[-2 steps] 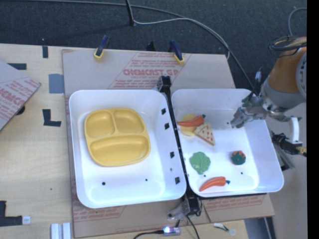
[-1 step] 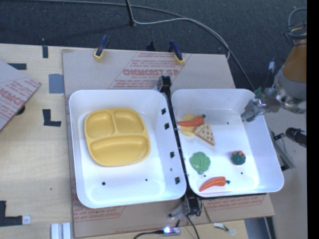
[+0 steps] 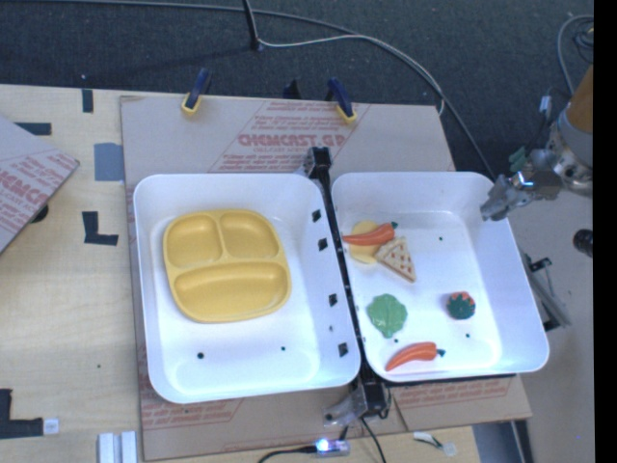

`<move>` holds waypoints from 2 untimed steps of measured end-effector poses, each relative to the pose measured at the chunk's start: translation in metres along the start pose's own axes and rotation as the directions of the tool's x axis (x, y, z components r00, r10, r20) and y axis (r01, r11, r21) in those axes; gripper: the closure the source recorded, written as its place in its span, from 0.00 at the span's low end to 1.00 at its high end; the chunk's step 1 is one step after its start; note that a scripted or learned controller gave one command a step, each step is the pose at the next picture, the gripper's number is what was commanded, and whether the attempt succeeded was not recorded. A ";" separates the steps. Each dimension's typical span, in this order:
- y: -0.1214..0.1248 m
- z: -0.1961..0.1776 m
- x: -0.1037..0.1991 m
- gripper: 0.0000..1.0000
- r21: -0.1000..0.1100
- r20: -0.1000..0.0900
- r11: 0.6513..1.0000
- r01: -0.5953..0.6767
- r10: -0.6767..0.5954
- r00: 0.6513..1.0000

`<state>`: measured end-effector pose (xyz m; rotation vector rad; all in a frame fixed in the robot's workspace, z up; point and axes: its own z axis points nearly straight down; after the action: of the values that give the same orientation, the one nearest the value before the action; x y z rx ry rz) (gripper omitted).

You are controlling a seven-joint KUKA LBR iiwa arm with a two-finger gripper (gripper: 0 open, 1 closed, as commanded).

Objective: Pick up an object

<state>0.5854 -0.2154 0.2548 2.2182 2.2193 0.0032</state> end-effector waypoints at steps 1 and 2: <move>-0.017 0.004 0.041 1.00 0.004 -0.002 1.000 0.002 -0.002 1.000; -0.033 0.016 0.085 1.00 0.005 -0.002 1.000 0.003 -0.003 1.000</move>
<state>0.5526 -0.1303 0.2389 2.2188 2.2263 -0.0004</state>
